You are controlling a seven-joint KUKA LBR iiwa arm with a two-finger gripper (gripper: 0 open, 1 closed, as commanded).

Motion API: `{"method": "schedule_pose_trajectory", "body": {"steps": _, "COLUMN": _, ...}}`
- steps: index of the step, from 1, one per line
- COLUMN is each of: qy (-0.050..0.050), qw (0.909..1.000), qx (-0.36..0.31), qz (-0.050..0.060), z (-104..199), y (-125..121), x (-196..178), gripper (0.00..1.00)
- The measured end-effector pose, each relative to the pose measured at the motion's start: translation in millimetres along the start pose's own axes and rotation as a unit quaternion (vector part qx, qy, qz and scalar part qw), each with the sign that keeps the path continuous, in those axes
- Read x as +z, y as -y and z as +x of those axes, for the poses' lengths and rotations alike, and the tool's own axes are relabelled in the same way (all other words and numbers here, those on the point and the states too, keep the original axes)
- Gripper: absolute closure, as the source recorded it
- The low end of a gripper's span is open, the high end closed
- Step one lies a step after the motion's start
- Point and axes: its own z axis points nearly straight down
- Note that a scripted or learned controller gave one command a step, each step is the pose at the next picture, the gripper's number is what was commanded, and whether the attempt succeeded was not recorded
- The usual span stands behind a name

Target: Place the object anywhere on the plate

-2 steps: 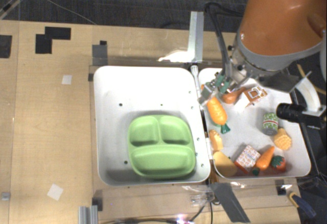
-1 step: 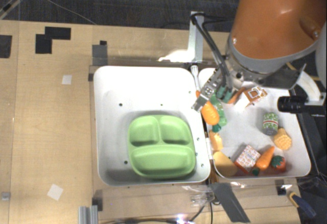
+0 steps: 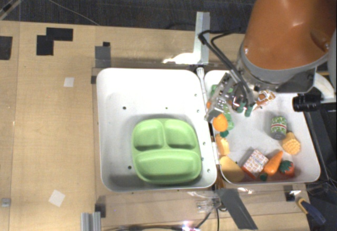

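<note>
A green plate [image 3: 166, 151] with three compartments lies in the front half of the left white bin [image 3: 121, 93]. My gripper [image 3: 227, 102] hangs below the big orange wrist band, low over the left edge of the right bin [image 3: 310, 172]. A small orange toy with a green tip [image 3: 220, 122] sits right under the gripper, beside the wall between the bins. The arm hides whether the gripper touches that toy.
The right bin holds several toy foods: a green can [image 3: 278, 126], a yellow-orange piece [image 3: 291, 146], a carrot [image 3: 274, 161], a colourful box [image 3: 255, 161], a yellow pear shape [image 3: 230, 166] and an orange piece [image 3: 223, 146]. A metal post [image 3: 202, 35] stands behind the bins.
</note>
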Motion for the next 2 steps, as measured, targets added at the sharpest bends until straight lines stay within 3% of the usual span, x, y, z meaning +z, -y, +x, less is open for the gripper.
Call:
{"method": "schedule_pose_trajectory", "body": {"steps": 1, "qy": -0.004, "qw": 0.9964, "qx": -0.085, "qz": 0.001, "z": 20.0, "y": -36.8, "x": 130.1, "gripper": 1.0}}
{"method": "schedule_pose_trajectory", "body": {"steps": 2, "qy": -0.002, "qw": 0.9964, "qx": -0.084, "qz": 0.0, "z": 19.0, "y": -36.9, "x": 128.0, "gripper": 0.0}}
